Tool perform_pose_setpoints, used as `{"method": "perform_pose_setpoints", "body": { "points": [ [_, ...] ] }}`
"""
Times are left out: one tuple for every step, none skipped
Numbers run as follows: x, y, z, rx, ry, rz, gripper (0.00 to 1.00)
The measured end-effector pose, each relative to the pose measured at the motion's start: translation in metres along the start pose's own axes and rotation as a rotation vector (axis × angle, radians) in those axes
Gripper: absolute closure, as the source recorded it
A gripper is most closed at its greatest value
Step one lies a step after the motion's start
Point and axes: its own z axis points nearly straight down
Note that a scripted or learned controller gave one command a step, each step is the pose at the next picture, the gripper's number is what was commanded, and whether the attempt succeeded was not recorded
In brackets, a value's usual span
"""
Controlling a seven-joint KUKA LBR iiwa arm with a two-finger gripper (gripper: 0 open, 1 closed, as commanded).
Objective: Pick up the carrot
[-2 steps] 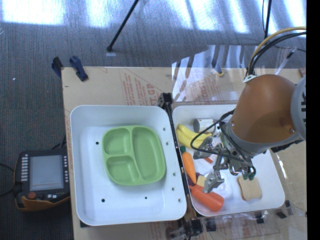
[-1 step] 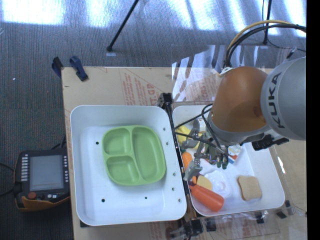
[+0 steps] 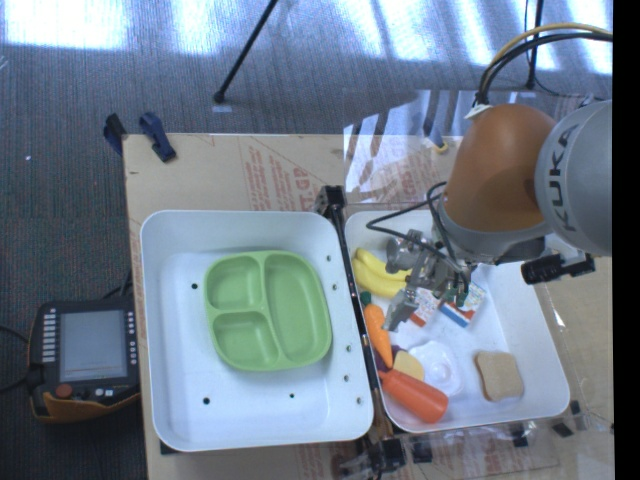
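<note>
Left bin (image 3: 165, 268): green divided plate (image 3: 268, 309) near its centre. Right bin (image 3: 535, 343): gripper (image 3: 412, 290), fingers parted and bare, hovering near the left wall above bananas (image 3: 375, 273). Carrot (image 3: 378, 335) lying along that left wall, just below the gripper. Bread slice (image 3: 498, 374) toward the lower right corner.

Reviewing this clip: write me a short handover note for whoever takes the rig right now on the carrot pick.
Gripper: over the right bin, nothing visibly held.
Carrot: lying in the right bin by its left wall, just below the bananas; a red-orange sausage-like item lies lower down, so don't confuse them.
Left bin: green divided plate.
Done: arm is positioned near the carrot, slightly up and right of it.
Left: line up on the carrot, grasp, lift.
</note>
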Motion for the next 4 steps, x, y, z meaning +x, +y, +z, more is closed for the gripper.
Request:
{"method": "perform_pose_setpoints", "body": {
  "points": [
    [0.039,0.043,0.0,-0.001,0.003,0.024,0.0],
    [0.091,-0.01,0.001,0.003,0.005,0.39,0.0],
    [0.014,0.014,0.0,0.001,0.0,0.418,0.0],
    [0.116,0.061,0.001,0.004,0.007,0.732,0.0]
  ]
}}
